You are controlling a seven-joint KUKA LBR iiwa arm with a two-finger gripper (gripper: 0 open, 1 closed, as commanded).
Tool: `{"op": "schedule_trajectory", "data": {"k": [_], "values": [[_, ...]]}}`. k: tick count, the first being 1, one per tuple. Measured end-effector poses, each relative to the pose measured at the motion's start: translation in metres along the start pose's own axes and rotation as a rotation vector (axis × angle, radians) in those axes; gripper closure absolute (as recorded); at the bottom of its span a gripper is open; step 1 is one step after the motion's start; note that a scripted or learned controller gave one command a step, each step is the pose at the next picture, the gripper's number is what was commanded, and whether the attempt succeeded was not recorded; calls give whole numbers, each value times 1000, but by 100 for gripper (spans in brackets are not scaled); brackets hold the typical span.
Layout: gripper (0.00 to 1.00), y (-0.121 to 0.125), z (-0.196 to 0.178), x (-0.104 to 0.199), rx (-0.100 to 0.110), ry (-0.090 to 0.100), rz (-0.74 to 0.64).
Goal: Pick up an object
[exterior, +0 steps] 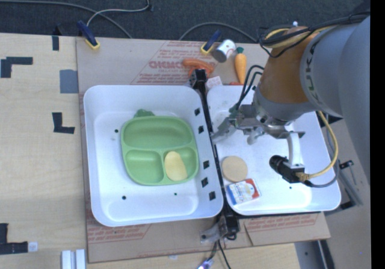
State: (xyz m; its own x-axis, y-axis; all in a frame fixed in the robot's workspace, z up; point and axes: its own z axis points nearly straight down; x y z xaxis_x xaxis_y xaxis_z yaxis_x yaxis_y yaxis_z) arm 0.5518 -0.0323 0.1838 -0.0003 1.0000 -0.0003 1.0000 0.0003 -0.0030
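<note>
In the right bin (313, 201) lie a round tan biscuit (234, 168) and, just in front of it, a red and white packet (243, 191). My gripper (237, 132) hangs over the left part of this bin, a little behind the biscuit, with the grey and orange arm (295, 75) covering the bin's back. Nothing shows in the gripper. The left bin (108, 201) holds a green divided plate (157, 135) with a yellow piece (175, 166) in its front right compartment.
Behind the bins, on the cardboard, lie a toy carrot (240, 67), a small white cylinder (225, 50) and an orange-red item (197, 64). Blue and yellow clamps (88, 34) grip the board's back edge. A black camera unit (284, 167) juts from the wrist over the right bin.
</note>
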Motion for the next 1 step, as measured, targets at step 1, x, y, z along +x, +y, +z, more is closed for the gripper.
{"op": "schedule_trajectory", "data": {"k": [1], "values": [[0,-39,0,-36,-1,0,1]]}}
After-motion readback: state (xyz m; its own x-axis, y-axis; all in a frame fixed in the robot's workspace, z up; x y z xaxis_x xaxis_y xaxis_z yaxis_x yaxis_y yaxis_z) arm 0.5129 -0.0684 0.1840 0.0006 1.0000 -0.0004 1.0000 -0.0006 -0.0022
